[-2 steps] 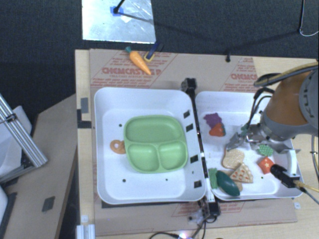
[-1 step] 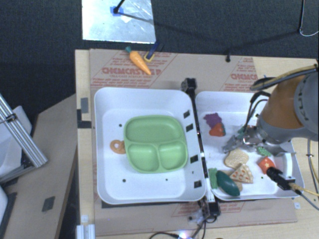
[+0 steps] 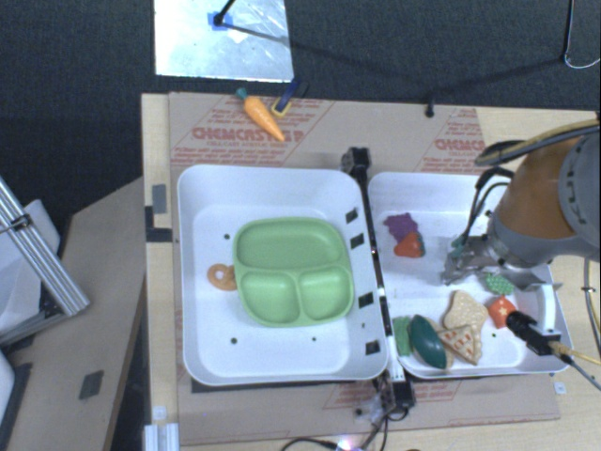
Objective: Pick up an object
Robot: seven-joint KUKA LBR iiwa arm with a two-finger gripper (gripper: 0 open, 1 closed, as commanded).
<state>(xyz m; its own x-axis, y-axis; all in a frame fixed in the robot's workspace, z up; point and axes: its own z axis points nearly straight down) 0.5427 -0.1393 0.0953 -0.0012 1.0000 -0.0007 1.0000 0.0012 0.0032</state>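
My gripper [image 3: 457,269] reaches down into the right bin [image 3: 432,191] from the right, its tip low over the bin floor near the middle. A purple piece [image 3: 402,224] and a red strawberry-like piece [image 3: 408,245] lie just left of it. Below it rest a tan toast-shaped slice [image 3: 464,310], a sandwich wedge [image 3: 462,344] and a dark green vegetable [image 3: 427,341]. A light green item [image 3: 499,283] and an orange-red piece [image 3: 501,309] sit right beside the wrist. Nothing shows between the fingers.
The left bin [image 3: 202,252] holds a green divided plate [image 3: 289,269] and a small pretzel [image 3: 223,276]. A toy carrot [image 3: 263,116] lies on the cardboard behind the bins. A foil sheet [image 3: 223,26] lies further back.
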